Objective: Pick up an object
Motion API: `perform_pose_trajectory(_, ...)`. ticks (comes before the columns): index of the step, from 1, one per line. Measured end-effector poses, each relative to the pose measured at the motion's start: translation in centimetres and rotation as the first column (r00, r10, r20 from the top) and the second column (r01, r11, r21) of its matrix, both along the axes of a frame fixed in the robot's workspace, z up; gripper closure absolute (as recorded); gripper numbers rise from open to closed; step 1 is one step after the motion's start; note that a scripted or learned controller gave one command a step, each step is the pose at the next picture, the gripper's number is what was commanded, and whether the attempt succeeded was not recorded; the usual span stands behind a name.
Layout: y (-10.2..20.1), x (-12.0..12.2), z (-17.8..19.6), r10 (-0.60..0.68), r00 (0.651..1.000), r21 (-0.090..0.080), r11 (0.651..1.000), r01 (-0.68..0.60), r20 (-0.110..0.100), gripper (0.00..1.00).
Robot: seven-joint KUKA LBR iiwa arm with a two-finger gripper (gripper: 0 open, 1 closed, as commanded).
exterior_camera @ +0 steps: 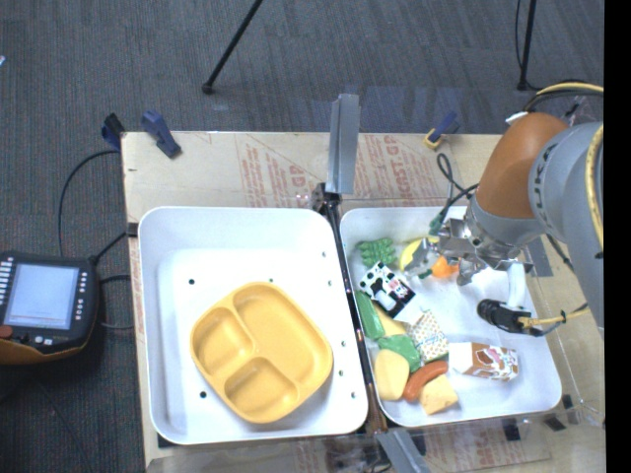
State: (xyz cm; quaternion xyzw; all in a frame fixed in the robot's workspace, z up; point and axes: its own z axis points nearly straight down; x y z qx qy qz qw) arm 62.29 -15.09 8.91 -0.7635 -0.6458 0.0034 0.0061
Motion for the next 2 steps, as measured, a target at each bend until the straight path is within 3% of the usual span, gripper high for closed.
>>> perform_pose_trajectory(1, -4.04, 2.05, -0.60, 0.008, 1.000, -0.003, 1.000, -0.008, 0.007, 0.00)
perform_pose_trajectory(2, -4.50, 2.25, -0.47, -0.063, 0.998, -0.002, 0.998, 0.063, 0.009, 0.00)
